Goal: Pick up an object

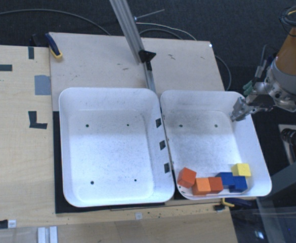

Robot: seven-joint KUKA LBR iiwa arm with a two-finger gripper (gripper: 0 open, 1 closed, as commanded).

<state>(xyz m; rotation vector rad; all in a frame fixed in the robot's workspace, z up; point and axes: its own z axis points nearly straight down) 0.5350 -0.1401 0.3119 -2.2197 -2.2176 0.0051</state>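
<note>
Camera view: the gripper (237, 114) hovers over the right bin's (198, 108) far right rim, finger state impossible to tell, well apart from the blocks (214, 180) clustered along the near wall, probably where they slid.

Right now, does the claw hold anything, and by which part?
Nothing is held. The claw is over the right bin's far right rim, away from the blocks.
</note>
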